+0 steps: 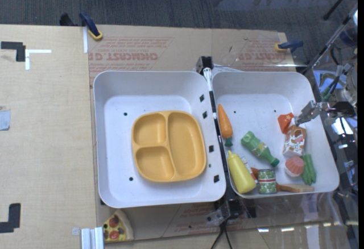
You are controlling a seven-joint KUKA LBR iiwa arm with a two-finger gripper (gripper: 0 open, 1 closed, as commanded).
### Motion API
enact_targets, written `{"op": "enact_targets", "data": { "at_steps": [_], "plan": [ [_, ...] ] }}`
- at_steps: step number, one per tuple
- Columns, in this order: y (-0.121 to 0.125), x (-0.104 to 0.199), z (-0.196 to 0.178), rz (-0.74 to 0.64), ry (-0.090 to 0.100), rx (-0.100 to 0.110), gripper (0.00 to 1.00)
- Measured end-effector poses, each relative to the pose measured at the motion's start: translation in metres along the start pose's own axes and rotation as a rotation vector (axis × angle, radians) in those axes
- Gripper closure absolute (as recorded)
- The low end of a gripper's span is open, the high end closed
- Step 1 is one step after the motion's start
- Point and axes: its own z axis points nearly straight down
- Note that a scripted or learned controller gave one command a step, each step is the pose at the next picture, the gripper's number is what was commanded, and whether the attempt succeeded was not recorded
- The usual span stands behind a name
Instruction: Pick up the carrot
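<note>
Slim metallic grey fingers (305,112) on a dark, blurred wrist piece; perhaps thin cables behind it.

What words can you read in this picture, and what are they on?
"GREATEST": red print on the cardboard sheet behind the bins; upside down, blurred, and only my best guess.
Carton: red and white picture label, too small to read.
Green can: label too blurred to read.
Green bottle and yellow bottle: no letters I can make out.

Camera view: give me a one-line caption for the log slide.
Gripper at the right bin's far right side, away from the carrot lying by its left wall; yellow divided plate in the left bin.
</note>
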Motion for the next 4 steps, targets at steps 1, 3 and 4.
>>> {"op": "enact_targets", "data": {
  "at_steps": [1,3,4],
  "plan": [
    [0.019,0.037,-0.187,-0.203,-0.003,-0.003,0.00],
    [0.127,0.067,-0.264,-0.030,-0.002,0.000,0.00],
    [0.134,0.134,-0.276,0.236,-0.002,0.001,0.00]
  ]
}}
